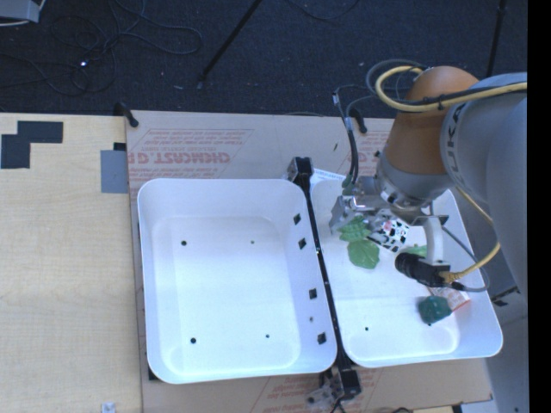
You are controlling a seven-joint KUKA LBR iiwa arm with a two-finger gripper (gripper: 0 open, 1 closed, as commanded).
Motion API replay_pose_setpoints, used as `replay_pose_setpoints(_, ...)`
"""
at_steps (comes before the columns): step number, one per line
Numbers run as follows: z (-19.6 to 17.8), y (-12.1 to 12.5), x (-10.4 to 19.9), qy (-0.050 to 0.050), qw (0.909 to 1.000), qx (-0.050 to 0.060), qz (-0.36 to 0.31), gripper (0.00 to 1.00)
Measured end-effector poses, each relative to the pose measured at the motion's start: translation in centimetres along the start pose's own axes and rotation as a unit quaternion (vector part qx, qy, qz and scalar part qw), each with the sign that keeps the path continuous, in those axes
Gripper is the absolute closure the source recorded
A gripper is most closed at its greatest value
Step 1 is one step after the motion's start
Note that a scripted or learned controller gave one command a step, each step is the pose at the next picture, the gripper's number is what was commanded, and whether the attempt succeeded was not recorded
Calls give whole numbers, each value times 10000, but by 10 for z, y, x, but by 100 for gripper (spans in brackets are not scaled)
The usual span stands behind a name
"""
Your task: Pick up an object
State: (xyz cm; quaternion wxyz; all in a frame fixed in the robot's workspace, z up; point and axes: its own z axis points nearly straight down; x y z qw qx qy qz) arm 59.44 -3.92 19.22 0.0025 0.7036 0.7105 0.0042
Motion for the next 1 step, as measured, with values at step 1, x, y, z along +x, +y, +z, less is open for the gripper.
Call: replay_pose_setpoints(1, 7, -13, 90, 7, 10000, 82, 7, 100)
